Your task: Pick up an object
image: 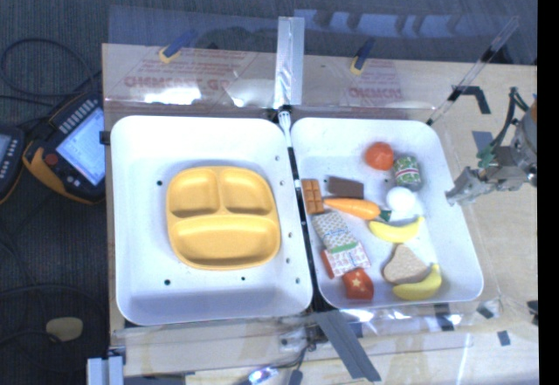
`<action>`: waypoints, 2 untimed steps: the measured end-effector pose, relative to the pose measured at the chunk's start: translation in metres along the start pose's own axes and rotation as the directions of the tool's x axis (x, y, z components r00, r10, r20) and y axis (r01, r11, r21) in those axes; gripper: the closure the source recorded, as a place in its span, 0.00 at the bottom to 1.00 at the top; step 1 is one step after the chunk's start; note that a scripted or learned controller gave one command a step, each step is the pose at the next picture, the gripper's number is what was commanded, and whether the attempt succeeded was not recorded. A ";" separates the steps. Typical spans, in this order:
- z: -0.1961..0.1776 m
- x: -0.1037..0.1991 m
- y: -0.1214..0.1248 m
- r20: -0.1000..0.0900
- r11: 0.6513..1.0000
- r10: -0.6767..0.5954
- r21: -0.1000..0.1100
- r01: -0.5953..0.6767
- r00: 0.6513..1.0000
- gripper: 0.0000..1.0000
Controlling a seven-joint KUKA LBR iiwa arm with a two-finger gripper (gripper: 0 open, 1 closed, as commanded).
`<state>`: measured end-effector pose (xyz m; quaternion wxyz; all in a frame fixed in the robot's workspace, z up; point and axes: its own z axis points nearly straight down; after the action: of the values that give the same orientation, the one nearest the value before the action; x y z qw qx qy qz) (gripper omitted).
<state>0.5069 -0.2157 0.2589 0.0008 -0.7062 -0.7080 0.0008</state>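
Note:
The right bin (437,140) holds several toy foods: a red tomato (379,155), a green-and-white can (406,172), a white ball (402,200), a carrot (352,208), a brown bar (344,187), a checkered packet (336,233), a banana (395,229), a bread slice (404,265), a second yellow piece (417,287) and a red strawberry (358,285). My gripper (465,189) hangs at the view's right, just outside that bin's right rim, level with the white ball. Nothing shows in it.
The left bin (131,200) bears a yellow divided plate (224,216). A metal divider post (288,60) stands behind the seam between the bins. A handheld pendant (74,147) and cables lie on the floor at the left.

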 end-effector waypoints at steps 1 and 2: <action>0.139 0.037 0.060 -0.001 0.941 0.339 0.002 -0.339 0.941 0.00; 0.112 0.054 0.099 0.004 0.990 0.139 0.000 -0.139 0.990 0.00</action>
<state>0.6051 -0.1611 0.1470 -0.0005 -0.7540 -0.6569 0.0024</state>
